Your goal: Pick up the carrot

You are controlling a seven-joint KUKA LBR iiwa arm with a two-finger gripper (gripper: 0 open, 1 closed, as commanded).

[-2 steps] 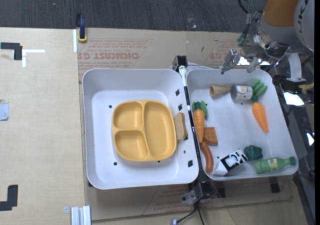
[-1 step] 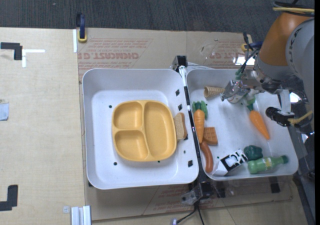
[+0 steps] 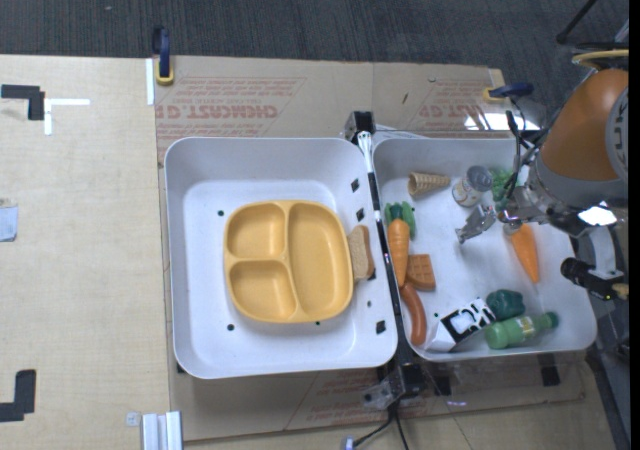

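**Green bottle nearest the lens; two carrots within reach of the gripper**

Green bottle [image 3: 520, 326] lies on its side at the near wall of the right bin [image 3: 560, 343], well to the camera side of the gripper [image 3: 495, 223]. Beside the bottle sit a dark green vegetable [image 3: 503, 302] and a black-and-white tag [image 3: 465, 320].

Gripper state: cannot tell. Grey hardware and glare hide the gap, and no item is confirmed as held.

Task item: two orange pieces answer the description.
- A leafless carrot [image 3: 525, 253] lies just beside the jaws, toward the arm. Its thick end is up against the gripper and its tip points toward the camera. Contact cannot be confirmed.
- A leafy carrot [image 3: 398, 243] lies well away from the jaws, across open bin floor, along the wall shared with the left bin [image 3: 190, 268]. Its long axis runs near to far, leaves at the far end.

Judgement: the leafless carrot is much the nearer. Its long axis calls for the jaws to close across it, from side to side.

Obstructions:
- Beyond the jaws sit a silver can [image 3: 470, 186] and an ice-cream cone [image 3: 428, 181], close enough to be knocked.
- A cracker [image 3: 421, 271] and a sausage [image 3: 413, 313] crowd the leafy carrot's tip.
- A yellow divided plate [image 3: 288, 260] with a bread slice [image 3: 361, 252] at its edge occupies the left bin, clear of the work.
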